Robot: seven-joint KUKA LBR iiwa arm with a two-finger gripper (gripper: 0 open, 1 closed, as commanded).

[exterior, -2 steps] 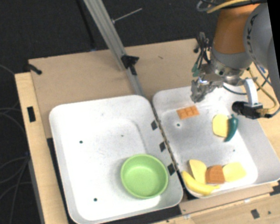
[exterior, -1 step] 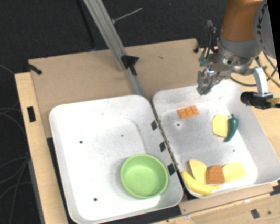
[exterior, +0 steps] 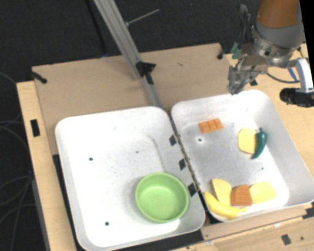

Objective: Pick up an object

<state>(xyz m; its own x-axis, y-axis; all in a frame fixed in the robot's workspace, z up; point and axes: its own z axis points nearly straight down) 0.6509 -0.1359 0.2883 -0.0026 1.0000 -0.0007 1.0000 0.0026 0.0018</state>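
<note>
a: task status?

b: nothing picked yet, by the look of it. every item lies in a bin. the right bin (exterior: 290, 156) carries a small orange block (exterior: 210, 125) toward its far edge, a yellow piece with a green stem (exterior: 251, 141) by its right wall, and a heap of yellow and orange pieces (exterior: 237, 196) at its near edge. the left bin (exterior: 89, 145) carries a green bowl (exterior: 162, 196) at its near right corner.

a: and the claw?

b: the claw (exterior: 239, 82) hangs above the right bin's far right corner, over the rim, touching nothing i can make out. whether it is spread or pressed together, i cannot tell; too small and dark. nothing shows between its tips.

a: what's left?

b: my reading: the whole job. choose a piece, descend, grip, lift.
</note>
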